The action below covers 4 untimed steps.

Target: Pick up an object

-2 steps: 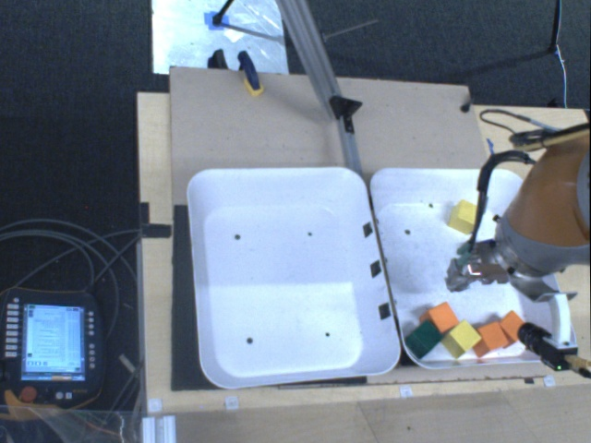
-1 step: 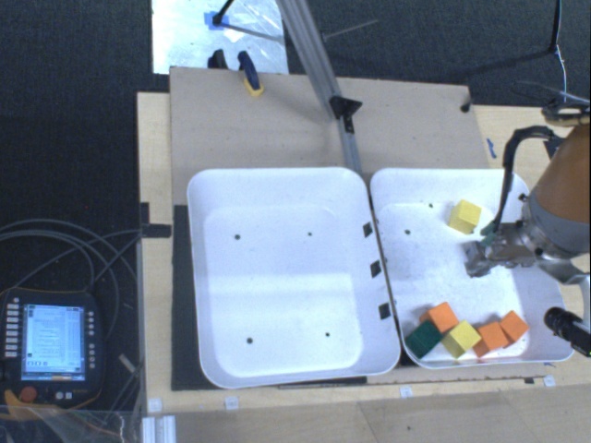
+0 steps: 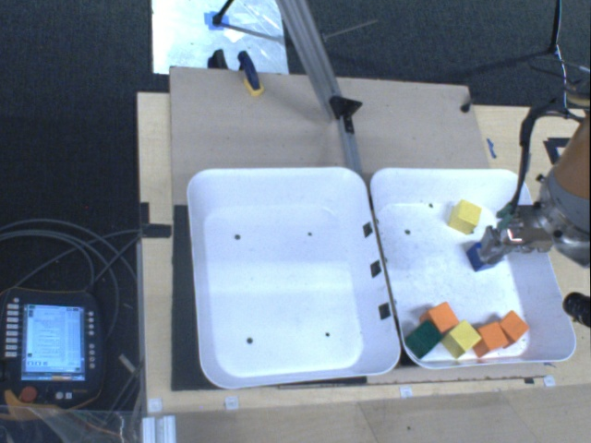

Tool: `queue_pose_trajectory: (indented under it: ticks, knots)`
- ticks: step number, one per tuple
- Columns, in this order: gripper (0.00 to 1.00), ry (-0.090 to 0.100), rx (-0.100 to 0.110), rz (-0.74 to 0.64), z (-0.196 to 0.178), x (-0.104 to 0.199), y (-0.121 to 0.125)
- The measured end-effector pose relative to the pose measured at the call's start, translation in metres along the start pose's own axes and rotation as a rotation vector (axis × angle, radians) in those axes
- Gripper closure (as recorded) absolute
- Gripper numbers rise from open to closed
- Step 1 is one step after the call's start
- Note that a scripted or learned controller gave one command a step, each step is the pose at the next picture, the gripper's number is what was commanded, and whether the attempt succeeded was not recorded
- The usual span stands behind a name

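Reaching in from the right, my gripper [image 3: 494,241] sits low in the right-hand bin [image 3: 406,247], its fingers down at a dark blue block [image 3: 479,256]. That block lies right at the fingertips, partly under them, but whether the fingers are closed on it or merely beside it I cannot tell (the metal tip blurs into the block's edge).

Just up and to the left of my gripper lies a yellow block [image 3: 465,216], apart from the blue one. Toward the near rim, below my gripper, a cluster packs together: an orange block [image 3: 443,317], a dark green block [image 3: 423,339] touching it on the left, a second yellow block [image 3: 461,338], and two more orange blocks [image 3: 502,330] at the right end of the row.

Farther left, past the dividing rims, sits the left-hand bin [image 3: 277,275], white and shallow like its neighbour. Both rest on a pale tan bench [image 3: 277,127] with a dark mat under their near edge. A grey pole [image 3: 309,40] slants across the far side of the bench, and a yellow-handled clamp [image 3: 250,74] sits near the bench's far-left corner.

Dark carpet [image 3: 74,109] surrounds the bench; a teach pendant [image 3: 51,344] with a lit screen lies on it far to the left, cables looping around it. My arm's upper part is cut off by the right edge.
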State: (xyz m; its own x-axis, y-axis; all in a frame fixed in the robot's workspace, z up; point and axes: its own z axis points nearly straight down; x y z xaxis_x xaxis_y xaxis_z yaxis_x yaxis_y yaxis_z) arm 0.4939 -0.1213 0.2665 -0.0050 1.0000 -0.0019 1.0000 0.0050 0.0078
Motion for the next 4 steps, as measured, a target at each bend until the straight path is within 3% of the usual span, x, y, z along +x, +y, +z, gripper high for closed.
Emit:
queue_pose_trajectory:
  ticks: [1,3,4]
  knots:
    - [1.00,0.002,0.003,-0.004,0.002,0.040,0.019]
    - [1.00,0.004,0.005,-0.006,0.009,0.149,0.036]
    - [1.00,0.004,0.004,-0.005,0.015,0.194,0.072]
